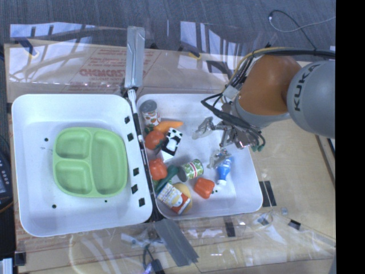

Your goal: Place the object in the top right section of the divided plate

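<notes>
two shallow white bins [34, 210] share the bench: the gripper [219, 137], fingers spread and empty, hovers in the right one just above a small blue-and-white bottle [223, 170], with the green divided plate [90, 161] well left.

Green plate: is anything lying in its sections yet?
No, the green plate in the left bin holds nothing in its three sections.

One fixed camera looks down at a slant from above the surface [296, 221], set fairly high. It takes in both white bins, the left bin [28, 153] and right bin [245, 181], with floor beyond.
</notes>
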Robot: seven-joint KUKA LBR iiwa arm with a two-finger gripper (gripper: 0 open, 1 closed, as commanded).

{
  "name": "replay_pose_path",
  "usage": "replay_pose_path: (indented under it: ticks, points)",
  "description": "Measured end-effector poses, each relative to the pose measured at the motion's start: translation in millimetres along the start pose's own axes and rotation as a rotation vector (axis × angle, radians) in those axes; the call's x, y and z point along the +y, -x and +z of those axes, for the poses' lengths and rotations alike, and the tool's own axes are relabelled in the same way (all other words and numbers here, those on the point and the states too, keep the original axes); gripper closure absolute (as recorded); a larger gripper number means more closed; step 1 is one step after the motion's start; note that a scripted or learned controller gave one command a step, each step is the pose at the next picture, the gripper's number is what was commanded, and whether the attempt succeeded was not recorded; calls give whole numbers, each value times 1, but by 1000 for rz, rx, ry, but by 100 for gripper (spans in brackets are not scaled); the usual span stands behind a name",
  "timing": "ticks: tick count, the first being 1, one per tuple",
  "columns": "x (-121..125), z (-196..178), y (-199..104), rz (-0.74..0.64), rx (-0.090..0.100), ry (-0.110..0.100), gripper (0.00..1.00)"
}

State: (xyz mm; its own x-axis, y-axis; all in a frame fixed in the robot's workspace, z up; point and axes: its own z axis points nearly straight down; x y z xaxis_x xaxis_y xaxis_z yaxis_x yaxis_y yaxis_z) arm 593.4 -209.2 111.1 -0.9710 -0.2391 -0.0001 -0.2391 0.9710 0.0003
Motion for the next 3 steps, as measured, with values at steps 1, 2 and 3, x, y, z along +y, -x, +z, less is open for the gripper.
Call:
replay_pose_path:
  ticks: [1, 2, 3]
  points:
    - [4, 17, 58, -326, -4, -3, 0]
    - [2, -5, -10, -666, 1, 1, 0]
    - [0, 15, 35, -991, -11, 5, 0]
